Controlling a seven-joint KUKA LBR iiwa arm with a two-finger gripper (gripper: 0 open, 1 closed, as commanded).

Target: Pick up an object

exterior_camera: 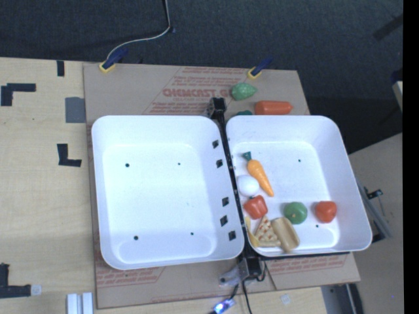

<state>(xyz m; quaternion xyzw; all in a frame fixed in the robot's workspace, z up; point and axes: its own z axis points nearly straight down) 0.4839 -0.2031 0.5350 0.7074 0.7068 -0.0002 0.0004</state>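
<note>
Toys piled lower right, nothing picked yet

I'd go for the tomato (326, 210) in the right bin (340, 142); it sits apart from the green ball (295, 212), easiest clean grab.

Both bins (157, 126) white. In my right bin (327, 133): orange carrot (260, 174), white egg (248, 186), green ball (295, 212), red tomato (325, 210).

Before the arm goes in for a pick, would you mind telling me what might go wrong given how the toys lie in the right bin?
1. The carrot, white ball and red pepper crowd the dividing wall of the right bin, so the fingers may well hit the wall or catch two items.
2. The bread piece overlaps the waffle-like piece; a grasp there could slip.
3. The green ball may roll away.
</note>
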